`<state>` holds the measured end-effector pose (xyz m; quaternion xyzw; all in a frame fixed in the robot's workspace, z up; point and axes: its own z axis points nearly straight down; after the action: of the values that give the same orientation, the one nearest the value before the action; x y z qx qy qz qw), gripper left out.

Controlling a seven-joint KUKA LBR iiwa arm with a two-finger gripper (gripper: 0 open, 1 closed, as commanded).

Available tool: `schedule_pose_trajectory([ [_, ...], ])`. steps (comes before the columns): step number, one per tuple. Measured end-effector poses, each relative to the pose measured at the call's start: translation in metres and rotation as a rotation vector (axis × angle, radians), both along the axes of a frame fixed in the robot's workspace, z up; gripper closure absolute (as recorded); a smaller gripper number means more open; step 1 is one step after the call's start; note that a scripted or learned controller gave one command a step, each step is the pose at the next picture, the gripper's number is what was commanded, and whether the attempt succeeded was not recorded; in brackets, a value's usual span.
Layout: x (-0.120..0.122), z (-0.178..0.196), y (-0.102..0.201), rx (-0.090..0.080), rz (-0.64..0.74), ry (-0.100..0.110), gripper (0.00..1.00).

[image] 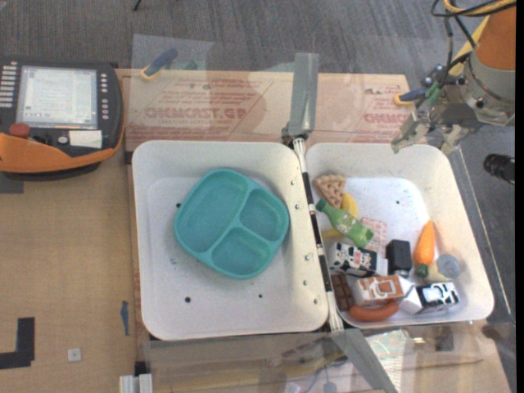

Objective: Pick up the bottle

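A grey carpeted floor runs behind a cardboard-topped counter (65,244) that carries two shallow white bins side by side. The left bin (155,301) holds a teal divided plate (232,232), lying flat near its middle. The right bin (471,244) is the crowded one: the green bottle (345,224) lies on its side near that bin's left wall, neck pointing up-left, just beside a waffle-patterned wedge (332,188) and overlapping a yellow piece (350,203). Below it sit a black-and-white carton (354,258), a small black block (399,255), an orange carrot (425,245) and a red sausage (374,311), all packed toward the near corner, probably where loose things slid to rest.

The claw (429,134) hangs over the far right corner of the right bin, above its rim and well apart from the bottle; its fingers look spread apart with nothing between them. That high, off-to-the-side pose reads as a waiting stance that keeps the bin unobstructed. An orange teach pendant (57,117) rests on the counter at far left. The pick has not begun: the claw must travel down-left and align across the bottle's slanted body
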<state>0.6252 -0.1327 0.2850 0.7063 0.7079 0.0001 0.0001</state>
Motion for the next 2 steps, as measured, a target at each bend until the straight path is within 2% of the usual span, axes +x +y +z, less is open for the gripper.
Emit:
schedule_pose_trajectory([
  [1,0.023,-0.016,0.026,-0.001,0.123,-0.003,0.00],
  [2,-0.036,-0.187,0.008,0.001,-0.021,0.000,0.00],
])
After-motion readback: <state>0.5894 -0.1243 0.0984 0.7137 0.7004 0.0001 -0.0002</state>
